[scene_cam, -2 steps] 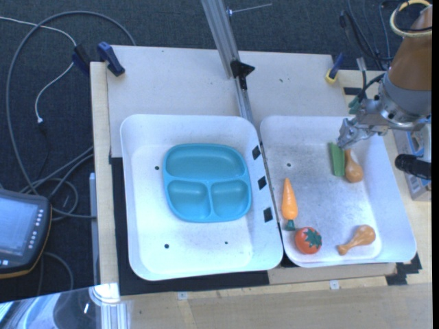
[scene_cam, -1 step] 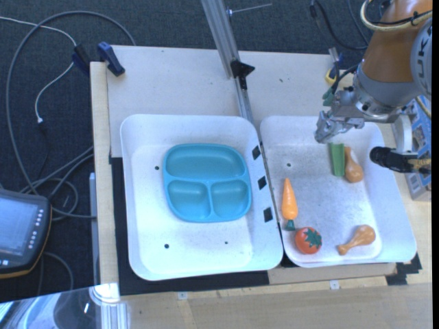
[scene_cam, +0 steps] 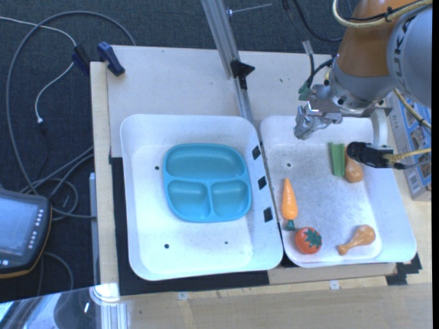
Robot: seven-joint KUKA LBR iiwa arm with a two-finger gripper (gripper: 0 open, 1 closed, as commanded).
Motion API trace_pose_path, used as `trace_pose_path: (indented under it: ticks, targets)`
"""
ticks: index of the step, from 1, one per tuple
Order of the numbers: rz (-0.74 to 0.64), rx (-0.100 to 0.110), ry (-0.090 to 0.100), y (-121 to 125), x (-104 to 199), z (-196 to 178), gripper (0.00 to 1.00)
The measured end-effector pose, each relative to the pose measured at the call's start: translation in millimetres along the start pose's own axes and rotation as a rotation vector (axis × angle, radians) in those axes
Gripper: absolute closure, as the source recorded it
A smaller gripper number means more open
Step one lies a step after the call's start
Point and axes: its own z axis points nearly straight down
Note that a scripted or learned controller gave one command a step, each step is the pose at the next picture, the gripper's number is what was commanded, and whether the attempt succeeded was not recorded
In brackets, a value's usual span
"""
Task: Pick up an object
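While my claw (scene_cam: 306, 126) hovered over right bin (scene_cam: 391, 204), state unreadable | toy carrot (scene_cam: 289, 197): light, rigid, slick | grab mid-body across width

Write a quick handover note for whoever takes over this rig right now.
Gripper: over the right bin's far left corner, holding nothing visible.
Right bin: carrot, tomato, drumstick, green stick beside a brown piece.
Left bin: blue divided plate.
Done: nothing picked yet.
Left: pick one object.
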Motion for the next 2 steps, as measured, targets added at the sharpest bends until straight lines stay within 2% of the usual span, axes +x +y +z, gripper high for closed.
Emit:
trace_pose_path:
  ticks: [2]
  targets:
    - [0.001, 0.002, 0.0, 7, 106, -13, 1.0]
